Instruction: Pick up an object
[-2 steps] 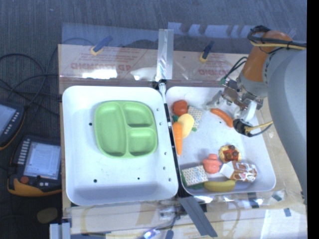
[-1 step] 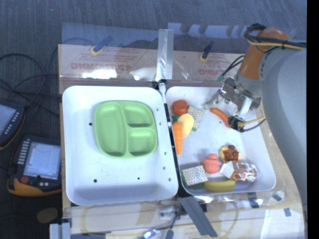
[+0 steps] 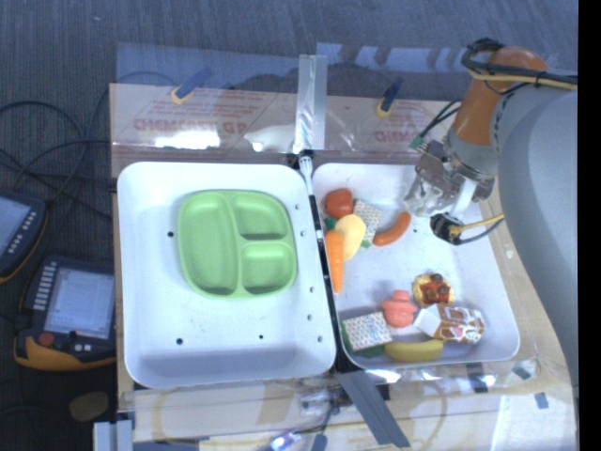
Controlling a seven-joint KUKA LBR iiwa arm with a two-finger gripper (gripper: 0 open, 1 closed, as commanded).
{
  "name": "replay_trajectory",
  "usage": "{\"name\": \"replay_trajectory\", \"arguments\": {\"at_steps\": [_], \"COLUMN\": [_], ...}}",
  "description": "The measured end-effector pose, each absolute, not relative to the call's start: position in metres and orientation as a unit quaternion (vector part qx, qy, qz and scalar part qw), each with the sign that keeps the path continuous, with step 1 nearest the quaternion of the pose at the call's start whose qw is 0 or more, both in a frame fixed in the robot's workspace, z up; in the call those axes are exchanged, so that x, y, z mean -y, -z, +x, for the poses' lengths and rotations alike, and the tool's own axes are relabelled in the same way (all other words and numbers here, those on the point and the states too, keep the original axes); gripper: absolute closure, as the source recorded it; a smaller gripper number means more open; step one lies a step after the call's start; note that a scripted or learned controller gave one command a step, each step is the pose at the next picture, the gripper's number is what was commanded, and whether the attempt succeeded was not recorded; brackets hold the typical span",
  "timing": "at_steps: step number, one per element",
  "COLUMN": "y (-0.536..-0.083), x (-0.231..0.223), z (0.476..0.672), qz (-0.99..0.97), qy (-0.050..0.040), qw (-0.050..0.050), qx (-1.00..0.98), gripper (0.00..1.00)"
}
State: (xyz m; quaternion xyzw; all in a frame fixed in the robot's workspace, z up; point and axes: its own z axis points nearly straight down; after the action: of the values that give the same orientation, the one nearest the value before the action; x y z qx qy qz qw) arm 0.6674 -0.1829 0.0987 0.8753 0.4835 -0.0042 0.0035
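The right bin point(image 3: 488, 252) holds several toy foods. A red tomato point(image 3: 338, 201), a yellow piece point(image 3: 348, 236), an orange carrot point(image 3: 335, 262) and a red-orange sausage point(image 3: 392, 229) lie in its far left part. Near the front lie a pink piece point(image 3: 399, 309), a dark round cake point(image 3: 432, 289), a white packet point(image 3: 453, 324), a banana point(image 3: 413, 350) and a checked block point(image 3: 365, 331). My gripper point(image 3: 427, 198) hangs over the bin's far right part, just right of the sausage. Nothing shows between its fingers, and they appear spread.
The left bin point(image 3: 150, 280) carries a green divided plate point(image 3: 238, 242). A clear divider point(image 3: 310, 101) stands upright at the back between the bins. Cardboard and plastic sheeting line the back of the bench. A handheld pendant point(image 3: 66, 308) lies on the floor at the left.
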Motion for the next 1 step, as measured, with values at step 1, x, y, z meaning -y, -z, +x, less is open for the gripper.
{"name": "replay_trajectory", "arguments": {"at_steps": [1], "y": [-0.0899], "x": [0.1549], "z": [0.6706], "qz": [0.938], "qy": [-0.0022], "qw": [0.003], "qx": [-0.348], "gripper": [1.0]}}
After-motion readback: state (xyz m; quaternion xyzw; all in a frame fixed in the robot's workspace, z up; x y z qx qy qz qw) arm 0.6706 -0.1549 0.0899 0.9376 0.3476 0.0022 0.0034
